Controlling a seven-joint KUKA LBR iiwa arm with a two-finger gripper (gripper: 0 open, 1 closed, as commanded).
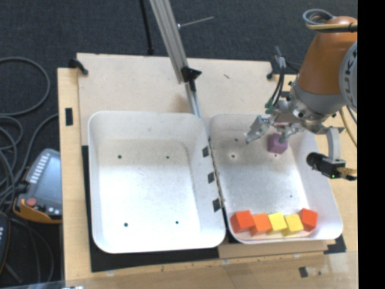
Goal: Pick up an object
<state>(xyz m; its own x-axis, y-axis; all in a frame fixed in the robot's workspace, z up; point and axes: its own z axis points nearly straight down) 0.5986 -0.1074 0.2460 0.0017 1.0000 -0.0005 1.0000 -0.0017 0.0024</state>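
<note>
My gripper (272, 135) hangs over the far part of the right bin (313, 179), reaching in from the right. Its fingers (257, 129) look spread apart. A small purple block (277, 143) sits just under the gripper, close to the right-hand finger and apart from the left one. I cannot tell whether the block rests on the bin floor or touches a finger. Along the right bin's near wall lies a row of blocks: two orange blocks (242, 220), two yellow blocks (278, 222) and a red-orange block (308, 218).
The left bin (96, 161) lies beside the right one, with a dividing rim (212, 173) between them. A slanted metal pole (171, 38) rises behind the bins. Cables and a handheld pendant (42, 185) lie off the bench's left side.
</note>
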